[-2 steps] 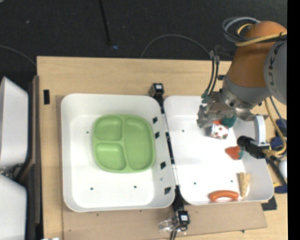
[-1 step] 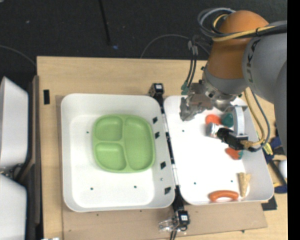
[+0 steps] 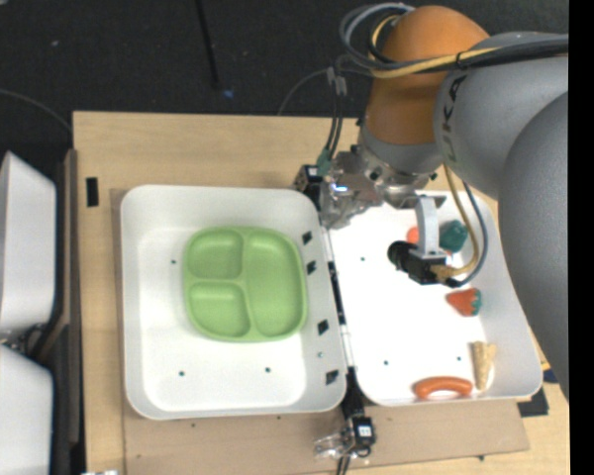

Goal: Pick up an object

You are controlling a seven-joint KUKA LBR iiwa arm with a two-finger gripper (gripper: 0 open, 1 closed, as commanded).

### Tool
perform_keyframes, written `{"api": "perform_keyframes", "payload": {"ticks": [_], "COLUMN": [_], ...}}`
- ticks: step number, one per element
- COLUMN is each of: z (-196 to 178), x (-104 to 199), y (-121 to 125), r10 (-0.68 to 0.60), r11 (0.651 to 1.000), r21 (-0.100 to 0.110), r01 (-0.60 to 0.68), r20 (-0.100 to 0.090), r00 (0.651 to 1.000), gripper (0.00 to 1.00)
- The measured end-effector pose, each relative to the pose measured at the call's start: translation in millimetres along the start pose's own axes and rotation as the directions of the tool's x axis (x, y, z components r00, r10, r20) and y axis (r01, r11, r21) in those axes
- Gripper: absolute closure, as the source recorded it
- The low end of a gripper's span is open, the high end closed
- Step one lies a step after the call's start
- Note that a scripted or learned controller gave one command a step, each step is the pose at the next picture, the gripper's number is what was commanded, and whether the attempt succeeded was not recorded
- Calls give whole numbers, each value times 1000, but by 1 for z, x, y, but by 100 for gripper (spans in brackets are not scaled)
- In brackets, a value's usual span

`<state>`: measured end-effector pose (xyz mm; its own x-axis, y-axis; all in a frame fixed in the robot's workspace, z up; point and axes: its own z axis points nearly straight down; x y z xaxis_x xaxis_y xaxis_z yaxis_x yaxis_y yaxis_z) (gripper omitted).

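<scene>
Claw (image 3: 348, 194) at right bin (image 3: 376, 310) far-left corner, opening can't tell; teal piece (image 3: 455, 234) lies toward its right edge.

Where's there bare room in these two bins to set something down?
Right bin: its middle floor is bare, bordered by the orange ring in front and the red-orange piece beside it. Left bin: a bare strip runs in front of the green plate. Crowded: the right bin's far end under the claw, and its outer edge by the teal piece and tan piece.
</scene>
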<state>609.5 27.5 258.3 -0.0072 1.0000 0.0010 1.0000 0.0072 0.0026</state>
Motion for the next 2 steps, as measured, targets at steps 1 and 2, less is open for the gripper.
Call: {"api": "perform_keyframes", "payload": {"ticks": [1, 2], "z": [4, 4], "x": [39, 37], "y": [35, 33], "r10": [2, 4], "r11": [1000, 1000], "r21": [-1, 2], "r01": [-2, -4], "r20": [1, 2], "r00": [1000, 1000], "gripper": [100, 0]}}
